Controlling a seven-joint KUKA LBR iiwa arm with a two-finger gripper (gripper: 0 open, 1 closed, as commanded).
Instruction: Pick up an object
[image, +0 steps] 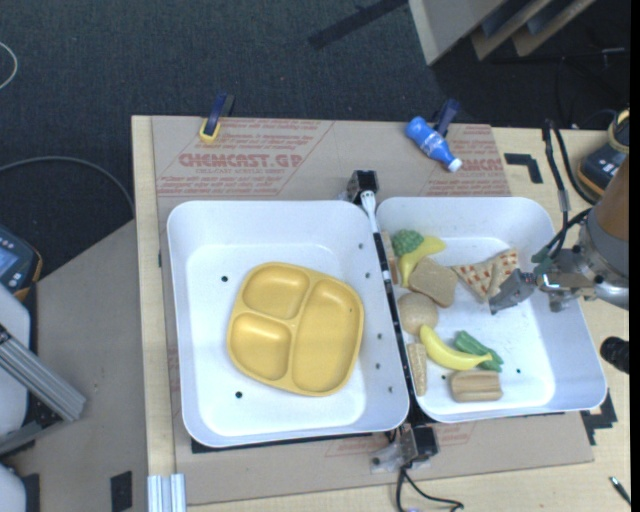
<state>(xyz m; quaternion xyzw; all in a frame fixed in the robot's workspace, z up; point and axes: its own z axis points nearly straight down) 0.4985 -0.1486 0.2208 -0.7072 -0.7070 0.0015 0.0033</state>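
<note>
Landmark for this entry: the yellow divided plate (296, 328), lying flat in the middle of the left bin (190, 240).

All loose items sit in the right bin (560, 330), right of the plate, bunched against the wall nearest it. That leaves the far side of that bin bare, which is likely why the arm (608, 235) can come in low there.

- Gripper (512, 292): well right of the plate, low over the right bin, fingers pointing back toward the plate. Its tip is just beside the pizza slice (487, 272), perhaps touching it. Nothing is seen between the fingers. Whether they are spread or closed: cannot tell, too small and dark.
- Pizza slice: lies flat, just right of the bread piece (432, 281).
- Green-and-yellow item (412, 243): level with the plate's far edge.
- Banana (445, 351) and green pod (477, 349): touching, level with the plate's near half.
- Tan block (474, 386): nearest the bin's front wall.
- Pale round item (417, 314): between bread and banana.

Judgement: the pizza slice is the probable target, since the fingers are aimed at it. It lies flat, so they may slide over rather than grip.
</note>
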